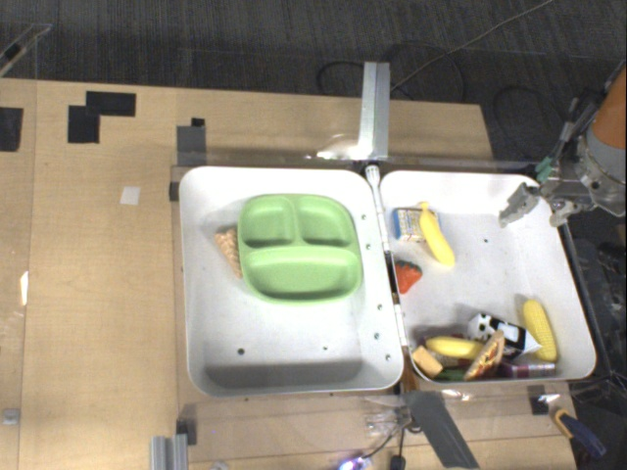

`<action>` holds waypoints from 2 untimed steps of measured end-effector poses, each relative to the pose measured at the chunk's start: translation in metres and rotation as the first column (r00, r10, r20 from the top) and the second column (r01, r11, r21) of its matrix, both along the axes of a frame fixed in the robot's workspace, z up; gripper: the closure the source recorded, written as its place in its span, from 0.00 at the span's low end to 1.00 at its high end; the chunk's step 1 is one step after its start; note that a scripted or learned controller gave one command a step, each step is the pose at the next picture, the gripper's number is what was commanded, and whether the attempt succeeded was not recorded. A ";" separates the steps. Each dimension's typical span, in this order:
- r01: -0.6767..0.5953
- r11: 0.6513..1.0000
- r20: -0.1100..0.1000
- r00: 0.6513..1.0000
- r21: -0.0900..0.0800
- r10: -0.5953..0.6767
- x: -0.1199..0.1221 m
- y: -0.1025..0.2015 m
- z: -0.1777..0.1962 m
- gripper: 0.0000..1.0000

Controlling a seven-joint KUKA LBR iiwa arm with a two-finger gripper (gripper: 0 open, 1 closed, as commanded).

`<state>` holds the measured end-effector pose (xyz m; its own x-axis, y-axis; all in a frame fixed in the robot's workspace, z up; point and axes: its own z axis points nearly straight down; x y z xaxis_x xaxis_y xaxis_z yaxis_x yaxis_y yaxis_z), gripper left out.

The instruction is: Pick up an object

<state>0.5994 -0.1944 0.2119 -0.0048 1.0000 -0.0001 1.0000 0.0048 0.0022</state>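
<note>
Poised with its two fingers apart and holding nothing, the tool (537, 202) should drop straight onto the curved yellow plastic banana (435, 235) just left of it, straddling its narrow width.

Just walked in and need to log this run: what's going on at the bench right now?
A grey robot arm with an orange band reaches in from the right, its gripper hovering over the upper right corner of the right bin, with nothing between its fingers. That bin holds toy food: a banana by a small blue box, a corn cob, and a cluster of items along the near edge. The left bin holds a green divided plate. No pick has been made yet.
</note>
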 end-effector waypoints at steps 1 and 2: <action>-0.039 0.999 -0.002 0.999 0.001 0.039 0.006 0.075 -0.087 0.00; -0.250 0.968 0.027 0.968 -0.011 0.250 0.030 0.101 -0.112 0.00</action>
